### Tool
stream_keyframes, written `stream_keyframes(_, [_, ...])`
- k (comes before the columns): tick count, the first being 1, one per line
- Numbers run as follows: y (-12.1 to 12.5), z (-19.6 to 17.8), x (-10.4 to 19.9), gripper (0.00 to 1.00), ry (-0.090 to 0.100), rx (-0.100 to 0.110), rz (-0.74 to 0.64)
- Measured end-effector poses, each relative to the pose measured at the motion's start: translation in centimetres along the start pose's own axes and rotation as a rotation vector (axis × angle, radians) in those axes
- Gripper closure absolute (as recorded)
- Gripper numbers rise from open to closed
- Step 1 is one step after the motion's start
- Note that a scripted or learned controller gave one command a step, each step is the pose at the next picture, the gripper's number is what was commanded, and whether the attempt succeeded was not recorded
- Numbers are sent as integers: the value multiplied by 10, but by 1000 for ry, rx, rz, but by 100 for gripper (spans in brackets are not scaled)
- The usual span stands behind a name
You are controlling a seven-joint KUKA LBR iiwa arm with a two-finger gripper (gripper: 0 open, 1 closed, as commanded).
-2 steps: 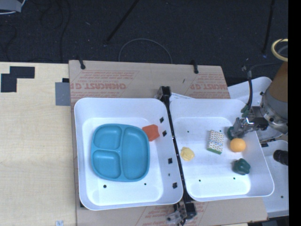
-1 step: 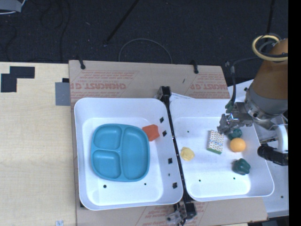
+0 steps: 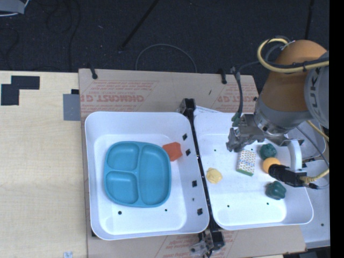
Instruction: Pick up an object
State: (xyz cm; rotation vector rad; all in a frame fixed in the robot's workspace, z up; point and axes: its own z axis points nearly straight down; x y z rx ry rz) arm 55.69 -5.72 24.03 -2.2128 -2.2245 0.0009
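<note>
End effector low in the right bin, nothing lifted yet.

From the camera view, I see my end effector (image 3: pixel 236 141) at right of centre, just beside the patterned packet (image 3: pixel 246 162); I cannot tell its grip state. I judge the pick not yet made.

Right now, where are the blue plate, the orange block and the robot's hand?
blue plate (image 3: pixel 137 174), camera view, on its centre divider.
orange block (image 3: pixel 173 151), camera view, on its top face.
hand (image 3: pixel 237 142), camera view, on its dark lower end over the right bin.
</note>
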Motion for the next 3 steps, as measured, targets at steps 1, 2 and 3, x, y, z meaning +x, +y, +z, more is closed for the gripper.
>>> stream_keyframes(1, [6,5,43,100,0,1,2])
stream_keyframes(2, [23,17,99,100,-1,0,1])
stream_keyframes(3, [35,27,147,100,-1,0,1])
